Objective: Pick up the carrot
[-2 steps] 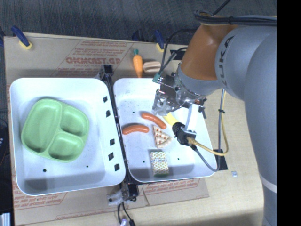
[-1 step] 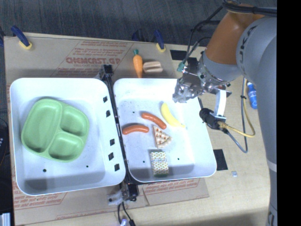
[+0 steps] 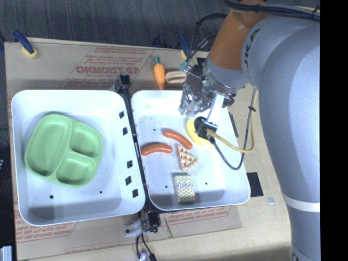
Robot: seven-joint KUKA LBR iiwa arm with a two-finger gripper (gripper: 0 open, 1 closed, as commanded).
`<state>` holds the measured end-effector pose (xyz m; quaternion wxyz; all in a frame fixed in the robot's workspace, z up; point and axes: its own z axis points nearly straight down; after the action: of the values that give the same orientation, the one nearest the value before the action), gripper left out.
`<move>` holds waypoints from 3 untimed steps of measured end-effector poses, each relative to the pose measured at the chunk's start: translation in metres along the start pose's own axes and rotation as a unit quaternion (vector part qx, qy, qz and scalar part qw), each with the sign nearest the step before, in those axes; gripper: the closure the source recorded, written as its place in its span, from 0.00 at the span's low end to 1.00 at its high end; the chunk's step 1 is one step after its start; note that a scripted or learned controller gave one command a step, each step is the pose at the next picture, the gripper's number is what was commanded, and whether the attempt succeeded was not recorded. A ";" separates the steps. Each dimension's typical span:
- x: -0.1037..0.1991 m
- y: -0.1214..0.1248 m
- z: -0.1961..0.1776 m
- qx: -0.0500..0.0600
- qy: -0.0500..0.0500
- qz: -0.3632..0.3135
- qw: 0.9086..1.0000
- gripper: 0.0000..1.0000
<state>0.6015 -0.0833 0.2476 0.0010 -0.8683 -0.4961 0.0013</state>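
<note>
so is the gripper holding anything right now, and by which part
Nothing shows in the gripper; it hangs over the right white bin. The small orange carrot with a green top lies outside the bins, on the cardboard behind the right one, untouched.

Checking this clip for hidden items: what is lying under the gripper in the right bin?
A yellow item lies partly beneath the gripper in the right bin; its upper part is covered, so what it is stays unclear. The carrot lies outside, behind the bin.

Arm (image 3: 288, 91): bulky grey casing, smooth and rounded.
Band (image 3: 231, 37): orange, above the wrist.
Gripper (image 3: 191, 103): bare grey metal block.
Cables (image 3: 239, 145): black and yellow, looping beside the wrist.
</note>
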 end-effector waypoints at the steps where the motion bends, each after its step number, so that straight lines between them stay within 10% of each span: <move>1: 0.032 -0.047 -0.013 0.002 -0.001 0.055 0.999 1.00; 3: 0.033 -0.048 -0.032 0.006 -0.002 0.048 0.999 1.00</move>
<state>0.5771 -0.0312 0.2801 0.0049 -0.8910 -0.4539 0.0056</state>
